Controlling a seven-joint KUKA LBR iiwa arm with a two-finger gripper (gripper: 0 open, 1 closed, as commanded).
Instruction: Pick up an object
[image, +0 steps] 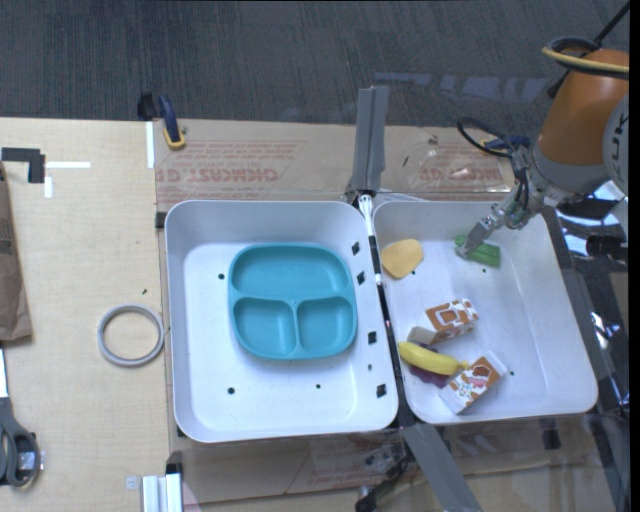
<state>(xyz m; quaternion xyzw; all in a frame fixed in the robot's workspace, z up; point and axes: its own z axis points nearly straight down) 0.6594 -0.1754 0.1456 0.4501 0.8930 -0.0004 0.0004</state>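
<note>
The gripper (478, 240) is hovering at the green block (484, 253), far in the right bin (570, 330); its grip cannot be told. The block is looking small, light and stiff, best pinched across its short sides.

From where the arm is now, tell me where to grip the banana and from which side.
Grip the banana across its narrow middle, coming straight down. It lies flat and long, running left to right, with a purple item tight against its near side, so the fingers should probably close on the yellow body's upper half.
</note>
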